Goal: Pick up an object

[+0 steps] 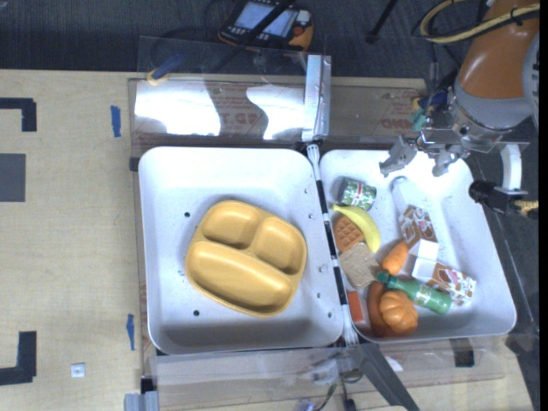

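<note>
The right bin (492, 255) holds a pile of play food: a green can (355, 193), a banana (360, 222), toast (359, 266), a carrot (395, 257), a green bottle (419, 294), and small cartons (417, 223). Above its far corner, the gripper (421, 158) hovers with fingers spread apart, gripping nothing. The left bin (163, 229) contains a yellow divided tray (246, 255).

The right white plastic bin (492, 255) holds a heap: a dark green can (354, 193) on its side at ten o'clock, a curved yellow banana (360, 223) just beneath, an orange carrot (394, 258) at centre, a green bottle (421, 294) lying across at five o'clock, and an orange pumpkin-like toy (396, 312) at six.
</note>
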Available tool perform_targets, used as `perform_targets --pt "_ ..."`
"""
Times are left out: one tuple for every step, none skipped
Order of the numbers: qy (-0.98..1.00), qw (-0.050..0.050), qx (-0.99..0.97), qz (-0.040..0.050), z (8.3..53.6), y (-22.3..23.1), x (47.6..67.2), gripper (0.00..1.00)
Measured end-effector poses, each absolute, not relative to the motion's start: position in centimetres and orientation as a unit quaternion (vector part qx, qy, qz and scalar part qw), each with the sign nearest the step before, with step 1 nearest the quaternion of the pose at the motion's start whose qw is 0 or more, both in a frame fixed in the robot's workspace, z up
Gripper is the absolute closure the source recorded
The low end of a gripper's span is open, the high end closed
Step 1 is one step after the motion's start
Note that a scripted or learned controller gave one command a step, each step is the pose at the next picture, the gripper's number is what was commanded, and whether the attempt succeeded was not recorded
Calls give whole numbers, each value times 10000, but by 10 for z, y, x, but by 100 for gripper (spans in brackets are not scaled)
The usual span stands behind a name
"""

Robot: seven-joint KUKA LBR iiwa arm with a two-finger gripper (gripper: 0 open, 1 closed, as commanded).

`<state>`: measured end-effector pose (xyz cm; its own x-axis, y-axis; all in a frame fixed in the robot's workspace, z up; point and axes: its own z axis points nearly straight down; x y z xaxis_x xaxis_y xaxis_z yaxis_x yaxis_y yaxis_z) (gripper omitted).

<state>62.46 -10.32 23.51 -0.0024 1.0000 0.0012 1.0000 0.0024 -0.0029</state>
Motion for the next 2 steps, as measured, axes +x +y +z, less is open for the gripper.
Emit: perform_targets --pt "-6997 4 -7144 1 108 -125 529 0" --pt "-6719 -57 -7406 -41 94 -103 498 0"
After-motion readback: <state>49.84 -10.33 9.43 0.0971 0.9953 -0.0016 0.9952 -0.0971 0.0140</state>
